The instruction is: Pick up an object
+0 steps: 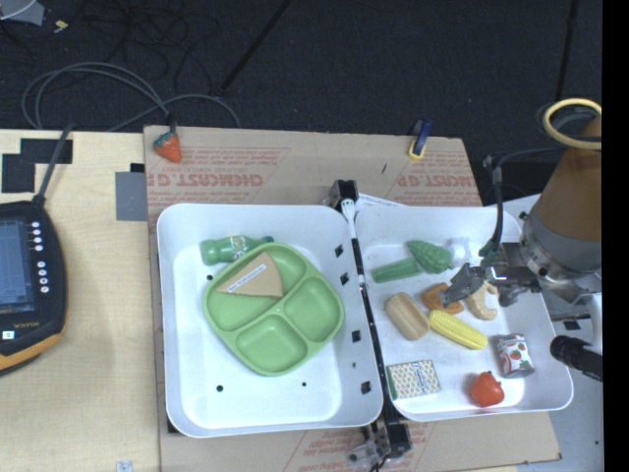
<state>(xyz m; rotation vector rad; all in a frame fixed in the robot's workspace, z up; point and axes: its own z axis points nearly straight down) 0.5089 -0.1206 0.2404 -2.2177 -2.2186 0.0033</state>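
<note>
My gripper [462, 289] hangs low over the middle of the right bin [550, 401], reaching in from the right. Its tip is right above a small orange piece [436, 297] and beside a beige piece [483, 308]. A yellow corn cob [457, 329] lies just in front of it and a tan bread roll [405, 316] to its left. Behind it lie a green pod [396, 270] and a leafy green toy [429, 255]. Nothing shows as held.
Near the right bin's front lie a patterned packet [413, 378], a red tomato [486, 389] and a small carton [512, 354]. The left bin [182, 382] holds a green divided plate [280, 337] with a sandwich wedge [256, 279], and a green bottle [232, 249].
</note>
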